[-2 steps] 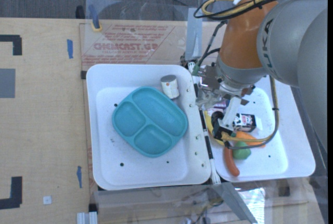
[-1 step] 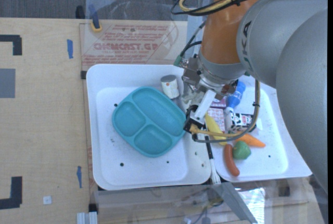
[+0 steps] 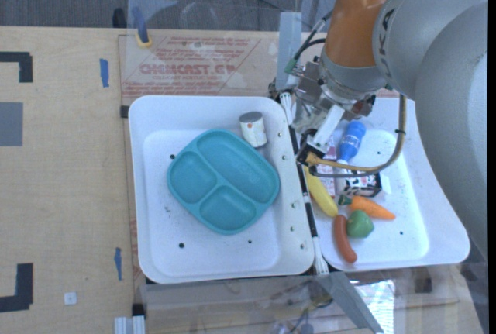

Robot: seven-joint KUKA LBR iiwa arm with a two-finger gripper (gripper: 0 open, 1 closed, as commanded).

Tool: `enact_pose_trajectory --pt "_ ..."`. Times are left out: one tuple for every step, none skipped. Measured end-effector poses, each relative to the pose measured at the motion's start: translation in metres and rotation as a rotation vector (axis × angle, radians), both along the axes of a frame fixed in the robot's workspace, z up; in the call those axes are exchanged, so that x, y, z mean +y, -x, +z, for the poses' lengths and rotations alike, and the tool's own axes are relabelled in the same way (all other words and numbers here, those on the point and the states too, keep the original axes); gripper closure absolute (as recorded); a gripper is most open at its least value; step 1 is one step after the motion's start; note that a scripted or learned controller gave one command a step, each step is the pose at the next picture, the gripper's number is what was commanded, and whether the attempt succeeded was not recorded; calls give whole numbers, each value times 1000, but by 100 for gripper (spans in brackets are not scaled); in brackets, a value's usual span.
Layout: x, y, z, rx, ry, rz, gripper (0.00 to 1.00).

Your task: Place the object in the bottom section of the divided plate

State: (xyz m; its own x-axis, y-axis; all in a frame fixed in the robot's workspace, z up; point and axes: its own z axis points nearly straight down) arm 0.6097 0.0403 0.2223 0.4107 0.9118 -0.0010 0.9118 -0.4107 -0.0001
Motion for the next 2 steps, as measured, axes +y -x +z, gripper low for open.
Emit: enact_pose_trajectory --pt "28 69 -39 4 -1 -37 100" --pt "64 87 -6 -1 -1 122 100"
